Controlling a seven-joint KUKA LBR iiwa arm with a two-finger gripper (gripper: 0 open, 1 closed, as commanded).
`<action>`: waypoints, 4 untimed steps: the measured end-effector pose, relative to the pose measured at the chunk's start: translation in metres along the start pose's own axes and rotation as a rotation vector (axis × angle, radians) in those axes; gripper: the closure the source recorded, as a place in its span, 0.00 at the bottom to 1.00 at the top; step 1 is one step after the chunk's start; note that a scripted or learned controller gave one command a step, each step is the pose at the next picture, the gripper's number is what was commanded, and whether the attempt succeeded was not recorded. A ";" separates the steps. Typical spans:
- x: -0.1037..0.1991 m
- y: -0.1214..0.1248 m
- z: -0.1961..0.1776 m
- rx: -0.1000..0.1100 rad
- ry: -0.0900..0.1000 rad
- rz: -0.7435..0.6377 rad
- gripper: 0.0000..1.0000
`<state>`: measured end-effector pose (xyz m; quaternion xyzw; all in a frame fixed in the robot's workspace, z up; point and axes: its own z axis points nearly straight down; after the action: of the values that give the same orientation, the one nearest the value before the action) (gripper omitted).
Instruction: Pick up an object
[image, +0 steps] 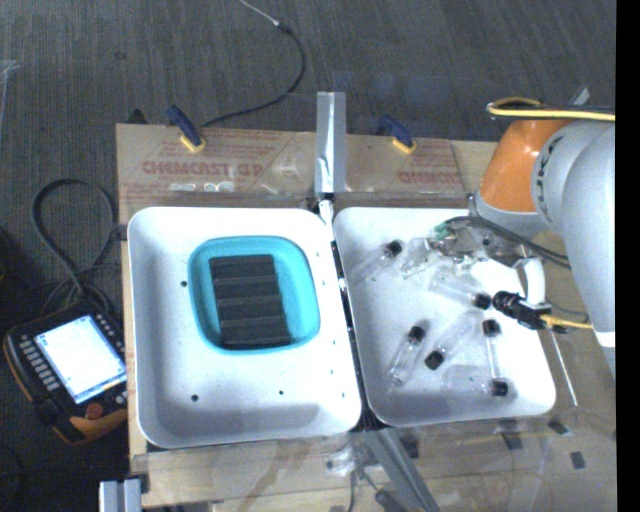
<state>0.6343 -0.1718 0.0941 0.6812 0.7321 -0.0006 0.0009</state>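
Observation:
Several clear vials with black caps lie scattered in the right bin (380, 390). One vial (407, 352) and another (447, 343) lie near the bin's middle, and a third (384, 256) lies at the upper left. More vials are along the right side (496, 372). My gripper (450, 242) hangs low over the bin's upper right part, among a cluster of vials (418, 256). The grey arm with its orange band (510, 170) comes in from the right and hides the bin's far right corner.
The left bin (160, 380) holds a blue tray (205, 270) with a black ribbed insert (250, 298). A metal divider post (330, 140) stands at the back between the bins. A teach pendant (70, 365) lies on the floor to the left. A yellow-tipped cable (525, 312) runs along the wrist.

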 end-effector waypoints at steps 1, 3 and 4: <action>0.001 0.000 -0.009 0.001 0.001 0.000 1.00; 0.001 0.000 -0.017 0.001 0.002 -0.001 1.00; 0.001 0.000 -0.017 0.001 0.002 -0.001 0.00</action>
<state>0.6341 -0.1704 0.1114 0.6809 0.7323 -0.0005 -0.0001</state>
